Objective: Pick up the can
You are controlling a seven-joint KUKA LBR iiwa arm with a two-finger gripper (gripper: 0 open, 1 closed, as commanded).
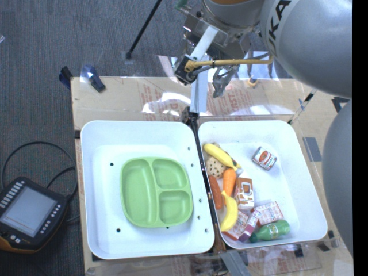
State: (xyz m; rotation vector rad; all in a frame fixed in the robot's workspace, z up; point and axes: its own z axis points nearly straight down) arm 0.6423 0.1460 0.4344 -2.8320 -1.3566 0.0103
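The can [264, 158] is small, red and white, and lies on its side in the upper right part of the right bin [299, 171], apart from the other items. My gripper [224, 82] hangs high over the bench behind the bins' far edge, up and left of the can. It looks open, with nothing between its fingers.
Left of the can, the right bin holds two bananas [220, 154], carrots [229, 181], a cookie [215, 167], a juice box [245, 193], small cartons [268, 213] and a green bottle [270, 231]. A green divided plate [156, 191] lies in the left bin [98, 154].
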